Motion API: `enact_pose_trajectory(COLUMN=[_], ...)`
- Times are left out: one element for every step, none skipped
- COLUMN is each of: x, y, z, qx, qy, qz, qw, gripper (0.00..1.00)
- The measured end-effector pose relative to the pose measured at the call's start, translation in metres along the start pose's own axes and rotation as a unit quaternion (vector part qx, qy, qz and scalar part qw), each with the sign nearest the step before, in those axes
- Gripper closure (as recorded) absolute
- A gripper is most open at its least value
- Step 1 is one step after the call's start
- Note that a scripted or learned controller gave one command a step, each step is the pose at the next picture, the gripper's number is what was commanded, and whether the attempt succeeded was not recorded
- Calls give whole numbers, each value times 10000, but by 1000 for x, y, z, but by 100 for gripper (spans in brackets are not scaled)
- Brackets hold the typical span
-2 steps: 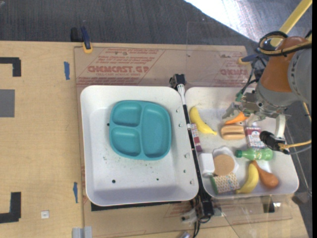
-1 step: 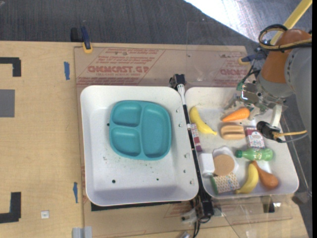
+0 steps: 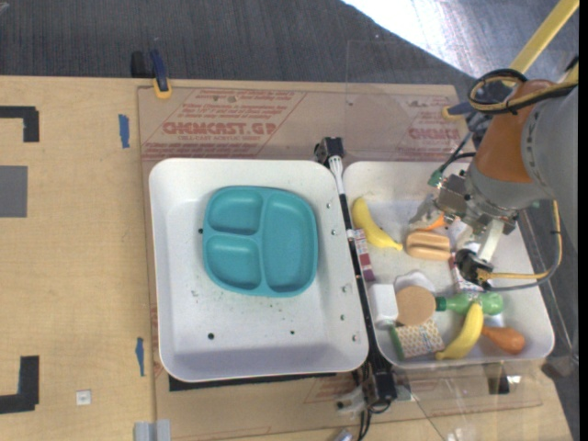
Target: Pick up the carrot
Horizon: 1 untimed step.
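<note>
- Smooth tapered orange carrot [image 3: 503, 339] lies at the right bin's [image 3: 537, 288] near right corner.
- Metal pincer [image 3: 450, 217] hovers farther back over a bun-shaped toy [image 3: 428, 244]; grip state unclear.

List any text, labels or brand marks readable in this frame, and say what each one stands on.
"CHEMCAST GP": red print on the protective film of the clear sheet behind the left bin, just legible.
Smaller red lines around it: too blurred to read.
Same red print on the sheet behind the right bin: too faint to read.
Patterned cup in the right bin: no readable text.
</note>
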State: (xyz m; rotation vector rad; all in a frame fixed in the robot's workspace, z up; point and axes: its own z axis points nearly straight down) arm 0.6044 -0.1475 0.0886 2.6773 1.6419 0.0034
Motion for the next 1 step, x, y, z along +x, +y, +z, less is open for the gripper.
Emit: enact_pose_trajectory(x=[-2], y=[2], z=[-12], qx=[-25], qy=[-28], qz=[-6], qw=[10000], gripper=[100])
